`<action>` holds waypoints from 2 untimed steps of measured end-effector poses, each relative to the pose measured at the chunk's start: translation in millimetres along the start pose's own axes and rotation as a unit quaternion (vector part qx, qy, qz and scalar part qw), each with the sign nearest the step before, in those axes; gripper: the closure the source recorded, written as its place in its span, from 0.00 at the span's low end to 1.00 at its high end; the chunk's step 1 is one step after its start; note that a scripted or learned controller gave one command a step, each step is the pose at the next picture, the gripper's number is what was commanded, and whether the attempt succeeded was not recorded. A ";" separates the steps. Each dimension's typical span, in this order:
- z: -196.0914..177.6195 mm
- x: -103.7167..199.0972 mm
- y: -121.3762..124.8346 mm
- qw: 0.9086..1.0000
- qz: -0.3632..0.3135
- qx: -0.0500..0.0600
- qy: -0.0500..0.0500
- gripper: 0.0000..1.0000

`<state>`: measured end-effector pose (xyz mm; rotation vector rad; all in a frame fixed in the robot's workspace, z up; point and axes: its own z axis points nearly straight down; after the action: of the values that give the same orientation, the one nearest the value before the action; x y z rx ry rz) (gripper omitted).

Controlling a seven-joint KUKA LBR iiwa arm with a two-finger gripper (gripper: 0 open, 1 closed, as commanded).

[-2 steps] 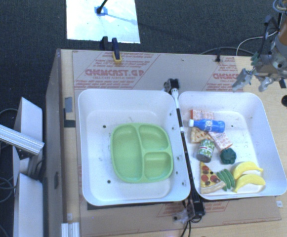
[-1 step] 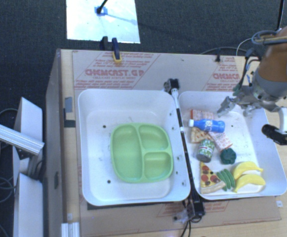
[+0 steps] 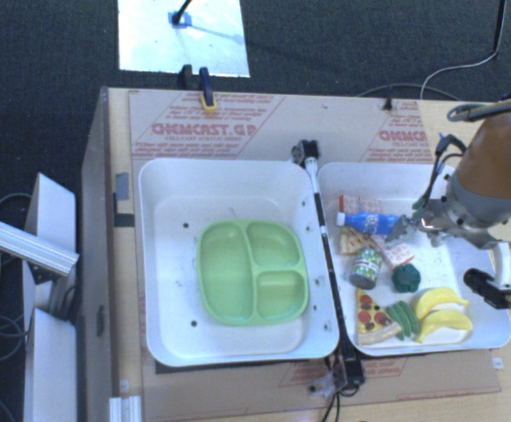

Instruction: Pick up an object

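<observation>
Camera view, catalogued: right bin [image 3: 501, 331] is stocked with toy food, crowded together as pick candidates — blue tube [image 3: 369, 222], can [image 3: 366, 268], dark green ball [image 3: 405, 278], pizza slice [image 3: 374, 316], bananas [image 3: 441, 313]. Claw [image 3: 411, 226] is lowered beside the tube; its spread cannot be told. Left bin [image 3: 154, 262] is occupied by a green divided plate [image 3: 251, 272]. Bench [image 3: 237, 121] is board-covered, set on dark carpet.
</observation>
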<state>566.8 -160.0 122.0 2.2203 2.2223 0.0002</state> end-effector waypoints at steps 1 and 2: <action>37.8 34.4 -51.4 1.000 0.000 0.000 0.000 0.00; 37.8 17.7 -64.1 1.000 0.000 0.000 0.000 0.00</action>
<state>502.7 -142.4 84.2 2.2208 2.2220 0.0010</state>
